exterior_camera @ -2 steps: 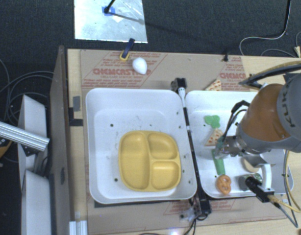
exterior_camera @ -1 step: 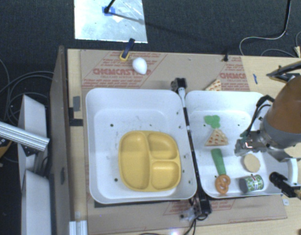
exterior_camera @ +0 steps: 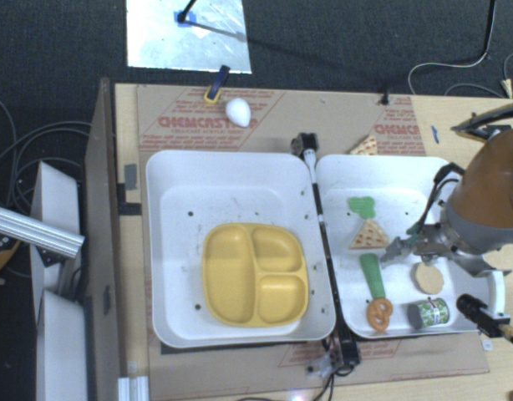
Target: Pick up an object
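**Over right bin, claw state unclear**

Over the right bin (exterior_camera: 340, 224) we see the claw (exterior_camera: 424, 247), too blurred and arm-covered to tell clenched or released. Below it sits a tan round cookie (exterior_camera: 429, 278), partly overlapped. Green can (exterior_camera: 429, 312) label is unreadable. Cardboard (exterior_camera: 190, 119) on the tabletop reads "CHEMCAST". Yellow divided plate (exterior_camera: 255, 272) fills the left bin (exterior_camera: 173, 224).

white egg (exterior_camera: 238, 111) on cardboard-covered worktop (exterior_camera: 181, 124) behind left bin; yellow-blue tool (exterior_camera: 215, 85) just beyond it. shiny foil sheet (exterior_camera: 188, 22) on dark floor. cables (exterior_camera: 22, 153) at left.
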{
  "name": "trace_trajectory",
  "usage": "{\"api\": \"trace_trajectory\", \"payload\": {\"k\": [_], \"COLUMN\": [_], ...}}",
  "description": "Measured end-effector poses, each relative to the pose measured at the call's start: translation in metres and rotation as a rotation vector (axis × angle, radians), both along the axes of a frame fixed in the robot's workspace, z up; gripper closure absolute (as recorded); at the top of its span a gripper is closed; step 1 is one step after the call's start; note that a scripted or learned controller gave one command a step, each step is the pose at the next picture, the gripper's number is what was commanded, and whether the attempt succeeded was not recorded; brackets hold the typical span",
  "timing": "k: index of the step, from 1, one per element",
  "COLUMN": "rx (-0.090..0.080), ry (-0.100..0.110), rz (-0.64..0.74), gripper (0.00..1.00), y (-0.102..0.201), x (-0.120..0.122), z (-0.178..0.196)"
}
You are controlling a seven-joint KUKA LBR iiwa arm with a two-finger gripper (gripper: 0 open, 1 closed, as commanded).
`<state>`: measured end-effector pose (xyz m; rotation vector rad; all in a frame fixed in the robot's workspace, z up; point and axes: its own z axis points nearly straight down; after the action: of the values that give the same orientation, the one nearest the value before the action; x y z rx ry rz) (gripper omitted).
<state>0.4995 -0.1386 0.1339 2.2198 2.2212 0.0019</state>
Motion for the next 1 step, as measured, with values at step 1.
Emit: {"api": "trace_trajectory", "payload": {"k": [1], "rx": [0.002], "ry": [0.003], "rz": [0.004], "gripper": [0.0], "y": [0.0357], "x": [-0.0079], "z": [-0.0514]}}
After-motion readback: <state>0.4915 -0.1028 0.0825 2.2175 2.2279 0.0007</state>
